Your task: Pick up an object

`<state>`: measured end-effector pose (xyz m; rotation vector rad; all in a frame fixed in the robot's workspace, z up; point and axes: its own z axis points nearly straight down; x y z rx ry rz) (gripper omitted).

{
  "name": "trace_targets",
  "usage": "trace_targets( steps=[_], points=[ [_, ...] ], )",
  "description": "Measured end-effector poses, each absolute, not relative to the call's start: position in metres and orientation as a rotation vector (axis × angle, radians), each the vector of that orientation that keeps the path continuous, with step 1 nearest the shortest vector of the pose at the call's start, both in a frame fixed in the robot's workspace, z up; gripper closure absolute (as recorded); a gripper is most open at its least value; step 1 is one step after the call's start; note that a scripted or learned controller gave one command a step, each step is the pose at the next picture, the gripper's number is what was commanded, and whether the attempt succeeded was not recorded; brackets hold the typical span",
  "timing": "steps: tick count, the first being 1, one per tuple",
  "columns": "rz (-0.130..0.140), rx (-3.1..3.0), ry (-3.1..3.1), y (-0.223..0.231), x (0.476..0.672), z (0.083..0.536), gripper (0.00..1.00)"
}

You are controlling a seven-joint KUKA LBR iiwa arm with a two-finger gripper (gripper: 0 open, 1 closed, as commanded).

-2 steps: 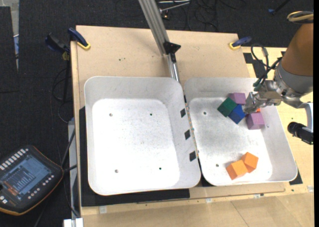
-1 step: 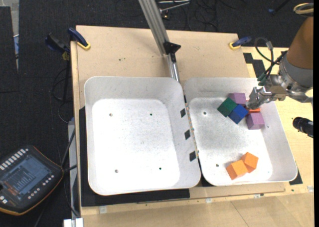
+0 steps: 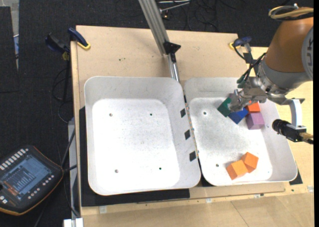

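In the right bin (image 3: 214, 136), near its far side, a cluster of blocks lies together: a dark green block (image 3: 225, 107), a blue block (image 3: 239, 116), a purple block (image 3: 255, 120) and a small orange block (image 3: 254, 107). My gripper (image 3: 238, 102) is low over this cluster, right above the green and blue blocks. Its fingertips are hidden among the blocks. Two more orange blocks (image 3: 242, 165) sit near the front of the same bin.
The left bin (image 3: 99, 91) stands beside the right one. A slanted metal pole (image 3: 154, 21) reaches down to the gap between the bins. Clamps sit at the bench's far corners. A teach pendant (image 3: 25, 176) lies off the bench at lower left.
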<state>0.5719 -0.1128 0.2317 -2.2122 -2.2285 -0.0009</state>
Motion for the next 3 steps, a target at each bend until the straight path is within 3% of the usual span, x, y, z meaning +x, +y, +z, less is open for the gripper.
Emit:
trace_targets(
  steps=[2, 3],
  points=[
    [-0.004, -2.213, -2.230, 0.003, 0.589, 0.237, 1.00],
    [-0.001, -2.210, -2.229, 0.064, 0.578, 0.236, 1.00]
  ],
)
